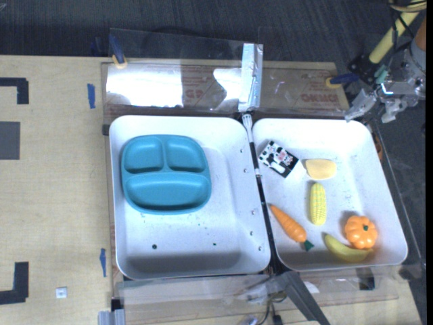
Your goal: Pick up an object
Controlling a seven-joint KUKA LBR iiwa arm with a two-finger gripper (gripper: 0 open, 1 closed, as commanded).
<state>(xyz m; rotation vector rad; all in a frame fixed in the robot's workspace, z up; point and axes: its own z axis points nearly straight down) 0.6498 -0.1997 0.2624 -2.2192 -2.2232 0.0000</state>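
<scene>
Claw [379, 103] at upper right, finger state cannot tell; best bring it down square over the corn [317, 203], clear of the pumpkin [360, 231].

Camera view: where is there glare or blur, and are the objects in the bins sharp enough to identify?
Camera view: strong glare on the clear panel behind the left bin; the gripper at top right looks blurred; the blue tray, corn and carrot are sharp enough.
</scene>
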